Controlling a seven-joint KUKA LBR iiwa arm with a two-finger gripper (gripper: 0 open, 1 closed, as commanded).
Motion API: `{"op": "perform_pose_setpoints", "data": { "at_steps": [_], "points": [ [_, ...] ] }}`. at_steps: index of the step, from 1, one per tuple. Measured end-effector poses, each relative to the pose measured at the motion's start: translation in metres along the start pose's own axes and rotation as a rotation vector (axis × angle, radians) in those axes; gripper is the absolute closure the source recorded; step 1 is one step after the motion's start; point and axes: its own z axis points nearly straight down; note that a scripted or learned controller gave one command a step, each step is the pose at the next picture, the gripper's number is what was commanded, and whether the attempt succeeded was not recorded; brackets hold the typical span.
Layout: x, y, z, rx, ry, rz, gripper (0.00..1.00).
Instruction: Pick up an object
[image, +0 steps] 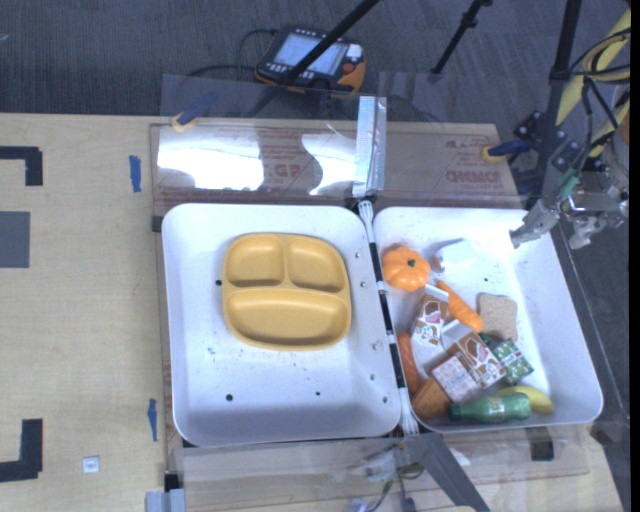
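The right bin (560, 300) holds a heap of toy food. A small orange pumpkin (405, 267) lies at its upper left, with a carrot (458, 303) below it. A bread slice (497, 315), a small printed carton (431, 324), a brown box (462, 370) and a green patterned packet (508, 358) crowd the middle. A green cucumber-like piece (490, 407) and a banana (538, 400) rest along the front wall. My gripper (558, 212) hangs over the bin's upper right corner, apart from every object and with nothing seen in it.
The left bin (190, 330) carries a yellow divided plate (287, 290). A metal divider post (369, 145) stands behind the seam between the bins. Cables and stands crowd the far right.
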Motion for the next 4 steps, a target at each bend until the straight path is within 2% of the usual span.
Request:
{"op": "perform_pose_setpoints", "data": {
  "at_steps": [1,2,3,4],
  "points": [
    [0.001,-0.038,0.172,-0.004,-0.001,-0.048,0.0],
    [0.072,-0.068,0.176,-0.005,0.0,-0.293,0.0],
    [0.071,-0.066,0.165,-0.011,-0.004,-0.29,1.0],
    [0.061,-0.064,0.161,-0.02,-0.02,-0.28,0.0]
  ]
}}
